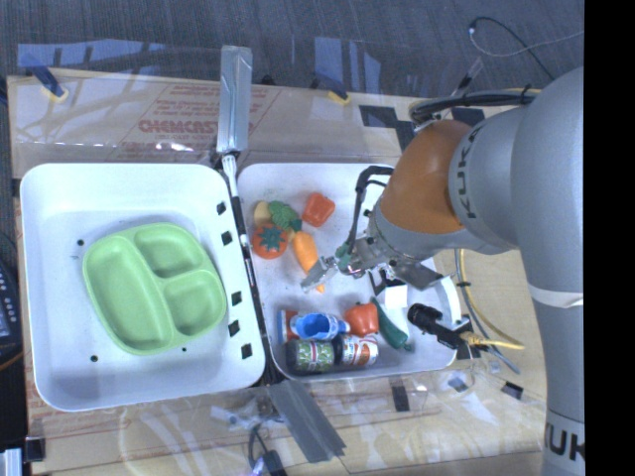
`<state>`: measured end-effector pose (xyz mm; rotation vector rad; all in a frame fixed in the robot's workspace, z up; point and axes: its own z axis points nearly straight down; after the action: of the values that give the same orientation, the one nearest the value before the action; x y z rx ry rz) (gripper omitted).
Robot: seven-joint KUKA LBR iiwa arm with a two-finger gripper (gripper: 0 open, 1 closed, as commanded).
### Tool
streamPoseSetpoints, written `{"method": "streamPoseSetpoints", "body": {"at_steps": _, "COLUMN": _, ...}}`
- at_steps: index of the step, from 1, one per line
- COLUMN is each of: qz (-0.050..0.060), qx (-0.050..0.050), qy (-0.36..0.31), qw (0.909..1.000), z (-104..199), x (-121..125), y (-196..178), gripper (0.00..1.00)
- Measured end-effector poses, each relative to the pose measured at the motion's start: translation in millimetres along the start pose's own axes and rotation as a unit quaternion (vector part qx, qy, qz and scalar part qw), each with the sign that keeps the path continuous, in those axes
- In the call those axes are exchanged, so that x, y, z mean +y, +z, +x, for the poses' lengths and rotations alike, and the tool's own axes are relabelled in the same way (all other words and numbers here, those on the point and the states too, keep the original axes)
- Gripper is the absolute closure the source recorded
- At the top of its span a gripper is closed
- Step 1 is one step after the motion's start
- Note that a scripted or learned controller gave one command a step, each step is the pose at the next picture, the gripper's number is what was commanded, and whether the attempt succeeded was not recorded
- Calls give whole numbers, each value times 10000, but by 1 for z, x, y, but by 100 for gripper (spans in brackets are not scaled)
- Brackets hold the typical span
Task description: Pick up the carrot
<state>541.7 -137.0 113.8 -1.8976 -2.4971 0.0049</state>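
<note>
Where the bench is seen from above, two shallow white bins are set side by side: the left bin (pixel 40 266) and the right bin (pixel 260 181). A green divided plate (pixel 154 286) with three compartments is laid in the left bin, toward its middle.

In the right bin, the carrot (pixel 305 251) is found lying slightly tilted, near the bin's middle and toward its upper left part. Just to its left a small tomato-like toy (pixel 268 241) is placed, with a green leafy piece (pixel 284 215) above it and a yellowish piece touching that on the left. An orange-red block (pixel 318 208) is seen above and to the right of the carrot, apart from it.

Along the bin's lower edge, a blue and white container (pixel 319 326) is laid above a dark bottle (pixel 327 353) on its side; beside them an orange-red pepper-like toy (pixel 363 318) and a dark green vegetable (pixel 393 330) are grouped.

The grey arm (pixel 516 196) with its orange band (pixel 427 181) is extended in from the right over the right bin. The gripper (pixel 332 269) is held just to the right of the carrot's lower end, close beside it; whether contact is made cannot be told. Whether the tool is released or clenched cannot be told, and nothing is seen grasped by it.
</note>
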Motion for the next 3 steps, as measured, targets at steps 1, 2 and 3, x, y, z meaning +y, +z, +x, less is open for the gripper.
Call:
{"method": "streamPoseSetpoints", "body": {"at_steps": 1, "qz": 7, "qx": -2, "qy": -24, "qw": 10000, "z": 0, "x": 0, "y": -9, "gripper": 100}}
{"method": "streamPoseSetpoints", "body": {"at_steps": 2, "qz": 6, "qx": -3, "qy": -25, "qw": 10000, "z": 0, "x": 0, "y": -9, "gripper": 0}}
{"method": "streamPoseSetpoints", "body": {"at_steps": 3, "qz": -36, "qx": -25, "qy": -839, "qw": 9965, "z": -25, "x": 18, "y": 22, "gripper": 0}}
